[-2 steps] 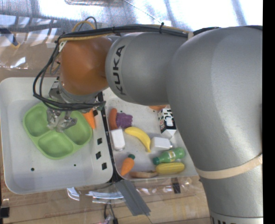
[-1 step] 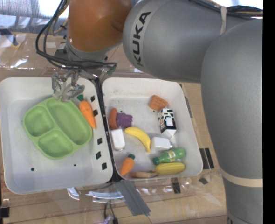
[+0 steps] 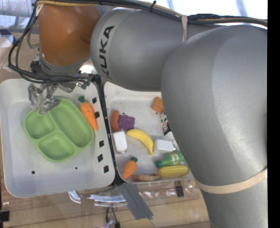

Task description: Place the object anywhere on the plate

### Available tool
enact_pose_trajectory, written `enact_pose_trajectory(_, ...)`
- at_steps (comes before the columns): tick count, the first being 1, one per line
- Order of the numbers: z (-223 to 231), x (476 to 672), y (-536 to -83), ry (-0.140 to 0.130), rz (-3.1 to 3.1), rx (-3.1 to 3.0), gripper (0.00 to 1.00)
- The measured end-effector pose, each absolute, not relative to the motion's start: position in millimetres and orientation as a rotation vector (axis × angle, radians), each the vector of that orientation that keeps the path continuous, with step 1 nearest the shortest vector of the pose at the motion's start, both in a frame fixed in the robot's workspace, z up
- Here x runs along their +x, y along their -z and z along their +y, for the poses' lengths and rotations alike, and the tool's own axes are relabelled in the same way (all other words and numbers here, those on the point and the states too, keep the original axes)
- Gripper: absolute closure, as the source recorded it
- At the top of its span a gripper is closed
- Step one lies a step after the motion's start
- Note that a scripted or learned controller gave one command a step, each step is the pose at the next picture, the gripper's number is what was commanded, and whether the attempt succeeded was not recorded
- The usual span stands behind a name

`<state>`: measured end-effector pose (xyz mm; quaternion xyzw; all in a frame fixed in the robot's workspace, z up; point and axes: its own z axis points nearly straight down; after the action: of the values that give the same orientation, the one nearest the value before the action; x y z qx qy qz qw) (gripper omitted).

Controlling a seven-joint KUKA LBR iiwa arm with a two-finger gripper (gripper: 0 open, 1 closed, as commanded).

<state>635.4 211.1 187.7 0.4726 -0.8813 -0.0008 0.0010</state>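
At the near edge of the right bin (image 3: 152, 182), a small carrot (image 3: 129, 167), a green bottle (image 3: 170, 159) and a yellow piece (image 3: 173, 171) are seen. Further in, a banana (image 3: 142, 139) and a purple object (image 3: 126, 121) are found. In the left bin (image 3: 16, 175), a green divided plate (image 3: 58, 128) is set; a carrot (image 3: 88, 115) is laid just off its rim at 2 o'clock. At 11 o'clock of the plate, the fingers (image 3: 44, 101) are poised over its rim; whether they are parted cannot be told, and nothing is seen held.
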Motion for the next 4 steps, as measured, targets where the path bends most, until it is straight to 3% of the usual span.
enact_pose_trajectory(1,198.8,568.8,-230.5,0.0,-2.628,1.727,1.0)
enact_pose_trajectory(2,161.9,589.9,-145.0,0.005,-2.367,2.059,1.0)
enact_pose_trajectory(3,151.8,534.5,-353.6,-0.013,-2.306,2.159,1.0)
enact_pose_trajectory(4,76.9,503.5,-310.7,0.0,-2.176,2.268,1.0)
